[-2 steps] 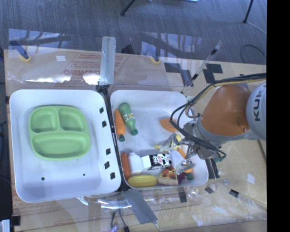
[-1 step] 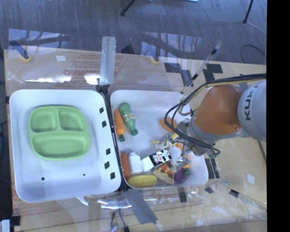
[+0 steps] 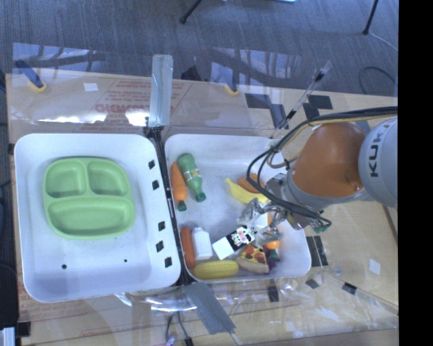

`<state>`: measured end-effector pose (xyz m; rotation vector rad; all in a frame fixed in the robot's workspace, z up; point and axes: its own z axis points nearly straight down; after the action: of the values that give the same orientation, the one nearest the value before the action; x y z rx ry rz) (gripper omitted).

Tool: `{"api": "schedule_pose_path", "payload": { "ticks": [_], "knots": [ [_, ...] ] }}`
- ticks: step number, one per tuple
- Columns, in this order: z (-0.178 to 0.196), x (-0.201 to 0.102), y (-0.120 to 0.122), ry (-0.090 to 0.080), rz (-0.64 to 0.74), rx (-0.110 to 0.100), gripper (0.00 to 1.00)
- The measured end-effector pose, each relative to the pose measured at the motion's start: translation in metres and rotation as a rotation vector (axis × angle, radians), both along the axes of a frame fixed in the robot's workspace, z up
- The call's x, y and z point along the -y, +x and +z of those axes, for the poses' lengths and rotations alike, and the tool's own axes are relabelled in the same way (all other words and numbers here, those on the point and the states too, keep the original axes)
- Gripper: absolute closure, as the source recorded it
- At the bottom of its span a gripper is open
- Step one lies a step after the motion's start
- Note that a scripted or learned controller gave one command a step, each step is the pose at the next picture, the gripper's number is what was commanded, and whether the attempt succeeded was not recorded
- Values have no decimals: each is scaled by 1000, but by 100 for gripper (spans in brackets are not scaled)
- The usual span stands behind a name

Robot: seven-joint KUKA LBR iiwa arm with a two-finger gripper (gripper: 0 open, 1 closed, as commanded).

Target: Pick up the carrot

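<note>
Here, carrot (image 3: 178, 186): slim orange, lengthwise by right bin's left wall; hand (image 3: 260, 217) grip state unclear.

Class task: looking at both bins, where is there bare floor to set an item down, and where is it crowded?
Bare: left bin floor around the green tray; right bin's middle between green bottle and banana. Crowded: its near edge around the corn and pizza slice, under the tool.

Grey carpet (image 3: 101, 20) fills the top of the frame, crossed by dark stand legs (image 3: 193, 10). Below it lies a light wooden bench (image 3: 223, 91) under glossy clear sheeting (image 3: 67, 57) that catches bright glare at upper left.
</note>
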<state>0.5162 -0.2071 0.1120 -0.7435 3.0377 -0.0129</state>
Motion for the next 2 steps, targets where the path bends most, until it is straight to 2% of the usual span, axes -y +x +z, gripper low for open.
{"api": "schedule_pose_path", "payload": {
  "ticks": [1, 2],
  "knots": [
    [51, -34, -12, 7, -269, -11, 100],
    [61, -35, -10, 6, -262, -9, 100]
  ]
}}
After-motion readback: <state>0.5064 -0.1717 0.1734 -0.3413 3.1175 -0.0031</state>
